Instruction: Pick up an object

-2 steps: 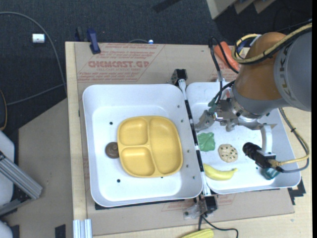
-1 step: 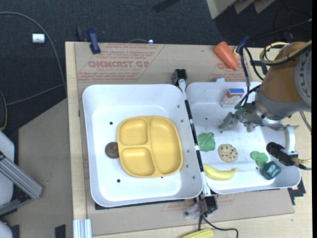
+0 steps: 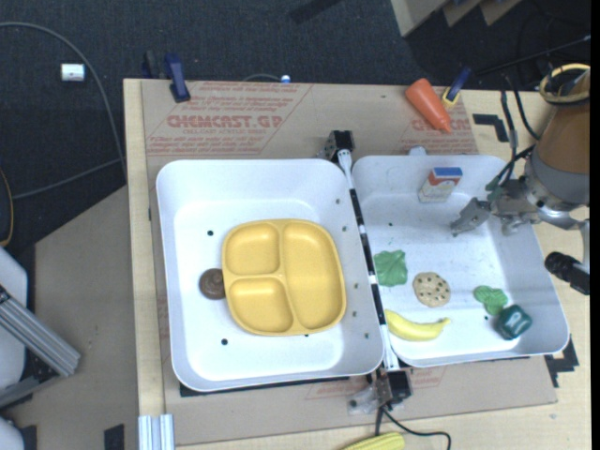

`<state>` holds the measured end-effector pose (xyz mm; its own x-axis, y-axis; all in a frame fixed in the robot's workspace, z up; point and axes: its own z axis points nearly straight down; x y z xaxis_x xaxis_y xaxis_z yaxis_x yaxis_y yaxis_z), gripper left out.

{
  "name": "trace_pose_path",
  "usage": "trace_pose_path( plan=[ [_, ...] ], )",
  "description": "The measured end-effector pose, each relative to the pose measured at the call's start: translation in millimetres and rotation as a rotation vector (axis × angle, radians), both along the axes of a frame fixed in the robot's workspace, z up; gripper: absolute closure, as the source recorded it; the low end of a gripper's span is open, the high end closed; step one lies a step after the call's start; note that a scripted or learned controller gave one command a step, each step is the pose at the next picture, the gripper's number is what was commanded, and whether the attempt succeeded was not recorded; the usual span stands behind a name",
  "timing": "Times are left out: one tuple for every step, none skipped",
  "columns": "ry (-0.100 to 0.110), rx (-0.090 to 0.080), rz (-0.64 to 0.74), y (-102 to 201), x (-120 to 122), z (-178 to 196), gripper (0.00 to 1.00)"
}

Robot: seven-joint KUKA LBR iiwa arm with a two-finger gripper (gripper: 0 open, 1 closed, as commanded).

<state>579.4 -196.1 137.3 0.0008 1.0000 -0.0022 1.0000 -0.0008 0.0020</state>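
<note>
Over the right bin, seen from the fixed camera above the bench, nothing had yet been lifted; every candidate object lay on the bin floor, so the pick itself was, by my reading, wholly left to do; the gripper hung above the bin's upper right part with its two fingers spread apart and nothing between them. A small clear box with a blue and red top sat near the bin's far wall, just left of the gripper and the nearest thing to it; a green leafy piece lay by the left wall, a round cookie beside it, a yellow banana along the near edge, and a second green piece touching a dark green block at the near right corner. The left bin held a yellow divided plate with a brown disc tucked against its left rim. The arm reached in from the right, its orange band above the wrist, the wrist angled leftward and down toward the bin.
</note>
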Motion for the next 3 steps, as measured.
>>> trace_pose_path(
  plan=[
    [-0.001, 0.002, 0.003, 46.1, 86.6, 41.6, 0.0],
    [0.006, 0.002, 0.002, 45.2, 86.0, -54.1, 0.0],
    [0.003, 0.002, 0.0, -13.0, 10.2, -52.7, 0.0]
  ],
)
